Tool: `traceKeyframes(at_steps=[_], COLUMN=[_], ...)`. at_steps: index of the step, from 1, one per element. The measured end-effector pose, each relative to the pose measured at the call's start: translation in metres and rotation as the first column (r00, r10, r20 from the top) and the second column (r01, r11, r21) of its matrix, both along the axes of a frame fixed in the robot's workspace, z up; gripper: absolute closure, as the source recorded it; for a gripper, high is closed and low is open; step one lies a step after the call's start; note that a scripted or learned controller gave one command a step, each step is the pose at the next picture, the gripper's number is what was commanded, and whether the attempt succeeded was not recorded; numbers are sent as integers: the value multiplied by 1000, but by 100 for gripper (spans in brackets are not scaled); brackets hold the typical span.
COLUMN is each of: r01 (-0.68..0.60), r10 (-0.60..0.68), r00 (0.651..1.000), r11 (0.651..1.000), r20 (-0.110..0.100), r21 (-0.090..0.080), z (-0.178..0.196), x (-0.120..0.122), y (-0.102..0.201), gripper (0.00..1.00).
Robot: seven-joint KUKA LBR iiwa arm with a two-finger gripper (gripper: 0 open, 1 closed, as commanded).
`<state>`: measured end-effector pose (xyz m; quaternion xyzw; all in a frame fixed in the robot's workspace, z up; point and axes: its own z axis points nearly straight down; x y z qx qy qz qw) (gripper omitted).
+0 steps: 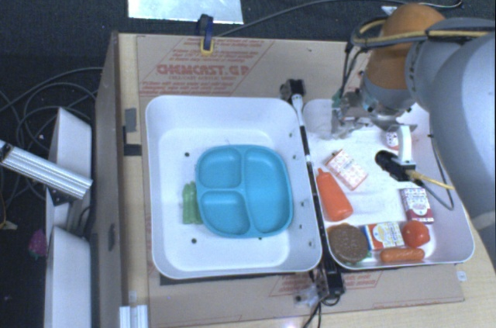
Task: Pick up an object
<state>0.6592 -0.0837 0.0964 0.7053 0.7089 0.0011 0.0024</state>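
Hanging over the right bin [457, 245], the jaws [350, 119] were near a clear cup [316, 115]; I cannot tell their opening. A carton [346, 169] lay just below them.

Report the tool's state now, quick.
Tool: cannot be told; it sits low over the back of the right bin, beside a clear cup.

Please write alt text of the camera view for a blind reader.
A grey robot arm reaches over the right white bin, which holds toy food such as an orange bottle. The left bin holds a blue divided plate.
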Motion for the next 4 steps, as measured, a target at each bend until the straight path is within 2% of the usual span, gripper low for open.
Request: traceKeyframes(at_steps=[1, 2, 3, 4], r01=[1, 2, 1, 0], r10=[-1, -2, -1, 0], r00=[1000, 1000, 1000, 1000], r11=[1000, 1000, 1000, 1000], r20=[0, -2, -3, -3], r21=[2, 2, 2, 2], z=[90, 89, 88, 88], x=[-42, -43, -25, -16], y=[43, 43, 39, 46], gripper=[100, 0, 0, 0])
